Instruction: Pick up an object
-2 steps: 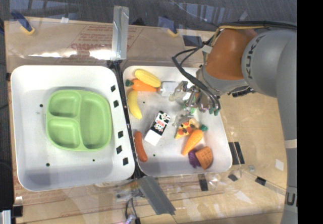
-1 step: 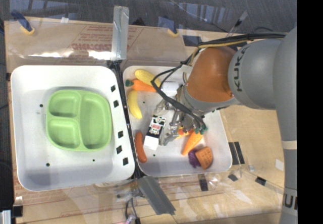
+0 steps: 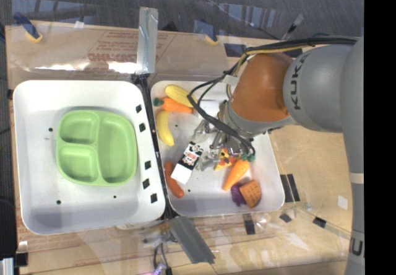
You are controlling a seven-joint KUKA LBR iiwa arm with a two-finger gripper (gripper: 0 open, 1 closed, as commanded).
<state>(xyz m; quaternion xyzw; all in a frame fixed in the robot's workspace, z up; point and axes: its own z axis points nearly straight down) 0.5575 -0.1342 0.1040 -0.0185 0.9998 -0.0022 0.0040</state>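
In the camera view, the arm [image 3: 309, 91] is reaching in from three o'clock over the right bin [image 3: 272, 174]. Its pincer [image 3: 216, 147] is hanging low among the toys; how it stands cannot be told. A carrot [image 3: 236, 173] is lying just at its five o'clock, a banana [image 3: 164, 127] at nine o'clock. The left bin [image 3: 31, 144] is carrying a green divided plate [image 3: 97, 146].

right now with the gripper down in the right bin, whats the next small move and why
Probably a short straight descent onto the carrot. The gripper hangs low in the right bin, just above and left of the carrot, with the black and white carton close on its other side. Nothing shows between its fingers, so a grasp looks not yet made.
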